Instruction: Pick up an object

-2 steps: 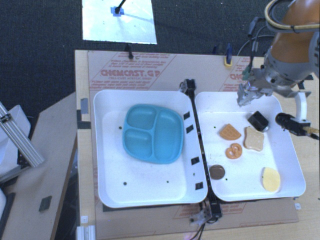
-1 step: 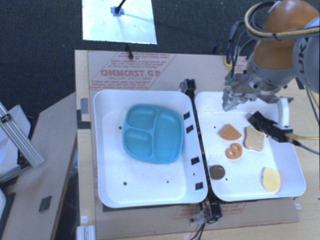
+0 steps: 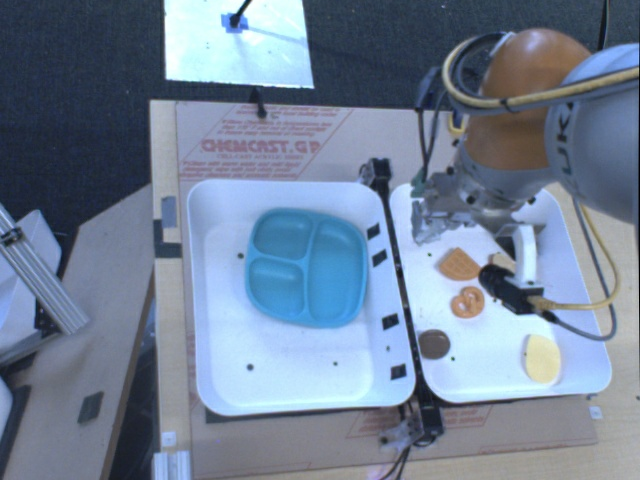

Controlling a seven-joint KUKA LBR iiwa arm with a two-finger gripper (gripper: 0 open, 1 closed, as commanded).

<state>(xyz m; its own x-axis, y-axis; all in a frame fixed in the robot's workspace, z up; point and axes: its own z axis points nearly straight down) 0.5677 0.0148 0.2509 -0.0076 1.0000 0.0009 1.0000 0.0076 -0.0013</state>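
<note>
My tool [image 3: 432, 223] hangs over the right bin's [image 3: 580, 373] upper-left corner (finger spread I cannot tell); the orange cracker [image 3: 459, 264] lies just below-right.

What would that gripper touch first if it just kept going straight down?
Probably the bare floor of the right bin near its upper left corner; the gripper points down there, above the orange waffle-like piece. Depth is unclear.

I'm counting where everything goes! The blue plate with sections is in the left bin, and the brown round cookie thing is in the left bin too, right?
Not quite. The blue plate is in the left bin, but the brown round piece lies in the right bin, near its front left corner, as the camera view shows.
</note>
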